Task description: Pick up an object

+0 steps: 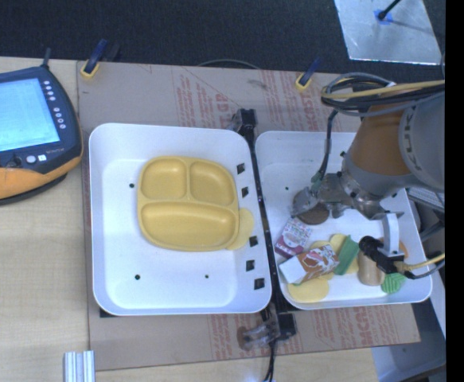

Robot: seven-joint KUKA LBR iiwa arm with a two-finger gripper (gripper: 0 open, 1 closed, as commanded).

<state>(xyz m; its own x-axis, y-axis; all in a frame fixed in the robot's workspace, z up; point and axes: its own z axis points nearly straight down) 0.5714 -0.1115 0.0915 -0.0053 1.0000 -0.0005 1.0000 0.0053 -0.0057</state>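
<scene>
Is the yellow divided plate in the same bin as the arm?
No, the yellow divided plate lies in the left bin; the arm is over the right bin.

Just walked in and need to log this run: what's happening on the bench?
A grey robot arm reaches in over the right bin, its claw low above a heap of small items such as packets and toy food. Nothing shows between its fingers. The left bin holds a yellow divided plate.

Two bins sat side by side on the surface. A divided plate lay in the left bin. The right bin held a heap of small packets toward its near side. A control tablet lay left of both bins.
</scene>
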